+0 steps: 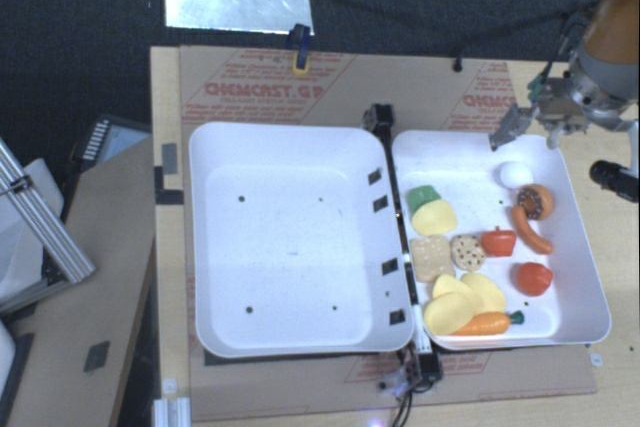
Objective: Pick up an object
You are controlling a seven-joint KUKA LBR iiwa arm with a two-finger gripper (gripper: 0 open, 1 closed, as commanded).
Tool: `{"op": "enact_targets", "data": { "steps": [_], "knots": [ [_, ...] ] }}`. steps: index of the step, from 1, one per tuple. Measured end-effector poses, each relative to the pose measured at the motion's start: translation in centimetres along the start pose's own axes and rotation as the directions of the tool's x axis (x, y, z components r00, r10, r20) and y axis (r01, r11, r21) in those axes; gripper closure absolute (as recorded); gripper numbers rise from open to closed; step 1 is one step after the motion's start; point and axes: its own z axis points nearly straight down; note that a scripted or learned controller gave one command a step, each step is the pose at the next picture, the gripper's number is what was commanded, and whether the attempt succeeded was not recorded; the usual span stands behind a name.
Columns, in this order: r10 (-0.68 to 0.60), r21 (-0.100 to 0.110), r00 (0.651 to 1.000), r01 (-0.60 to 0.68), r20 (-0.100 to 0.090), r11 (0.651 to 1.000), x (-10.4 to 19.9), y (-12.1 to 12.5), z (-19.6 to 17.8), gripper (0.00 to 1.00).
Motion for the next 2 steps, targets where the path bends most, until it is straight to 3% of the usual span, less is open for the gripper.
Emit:
{"op": "enact_targets", "data": {
  "steps": [1,2],
  "knots": [
    [-0.008,0.0,1.0,0.008,-0.002,1.0,7.6,3.2,4.5,0.0],
    [0.002,0.001,1.0,-0.002,0.001,1.0,3.4,3.0,16.2,0.0]
  ]
}}
